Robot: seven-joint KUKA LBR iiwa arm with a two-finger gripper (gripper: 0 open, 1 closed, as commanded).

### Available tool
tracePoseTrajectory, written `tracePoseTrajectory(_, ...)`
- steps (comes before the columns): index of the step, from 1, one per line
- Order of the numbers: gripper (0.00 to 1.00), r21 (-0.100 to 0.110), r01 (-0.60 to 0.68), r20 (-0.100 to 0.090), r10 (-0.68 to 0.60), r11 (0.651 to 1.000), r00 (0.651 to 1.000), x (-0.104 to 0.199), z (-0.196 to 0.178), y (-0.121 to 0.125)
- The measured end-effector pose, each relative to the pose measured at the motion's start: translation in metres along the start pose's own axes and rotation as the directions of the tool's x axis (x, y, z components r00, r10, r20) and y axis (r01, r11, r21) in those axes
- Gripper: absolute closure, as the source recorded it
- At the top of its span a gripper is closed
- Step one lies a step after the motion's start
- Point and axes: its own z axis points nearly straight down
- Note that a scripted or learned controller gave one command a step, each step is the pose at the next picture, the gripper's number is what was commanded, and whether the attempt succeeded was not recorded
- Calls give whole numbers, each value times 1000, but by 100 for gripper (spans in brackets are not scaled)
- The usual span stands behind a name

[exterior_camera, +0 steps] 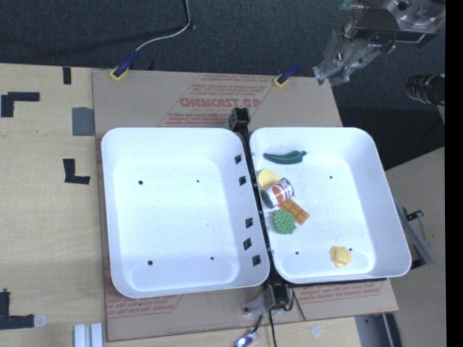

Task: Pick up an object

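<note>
The right bin (365, 154) holds several small objects: a dark green pepper-like piece (285, 156) near its back, a yellow piece (267, 177), a red and white can (281, 191), an orange waffle-like piece (294, 210), a green round piece (284, 223), and a small yellow piece (340, 255) near the front. My gripper (334, 69) hangs high at the top right, above and behind the right bin, well away from all of them. Nothing shows between its fingers.
The left bin (119, 165) sits beside the right one, joined by a black clip strip (249, 194). Both rest on a cardboard sheet (217, 103) on the wooden bench. A cable (181, 20) runs over the dark floor behind.
</note>
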Motion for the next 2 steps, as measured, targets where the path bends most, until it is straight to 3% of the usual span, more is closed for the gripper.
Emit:
tracePoseTrajectory(1,100,27,7,2,-8,1000,1000,81,102,-78)
tracePoseTrajectory(2,100,25,1,4,-1,1000,1000,115,194,-76)
